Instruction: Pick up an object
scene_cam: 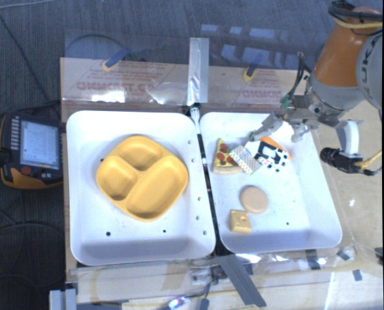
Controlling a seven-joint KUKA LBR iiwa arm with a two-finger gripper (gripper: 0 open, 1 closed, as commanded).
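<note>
My gripper (279, 133) hangs over the back of the right bin (321, 199), its fingers spread open with nothing held between them. Just below it lies a black-and-white spotted toy (272, 155) with an orange edge. Left of that toy is a grey checkered piece (242, 159), touching a pizza slice toy (223, 156) near the bin's left wall. Further forward sit a round tan cookie (253, 199) and a small yellow cheese block (240, 221).
The left bin (88, 225) holds a yellow divided plate (142, 176). A handheld control pendant (29, 150) lies on the floor to the far left. Cardboard (127, 82) lines the back of the bench.
</note>
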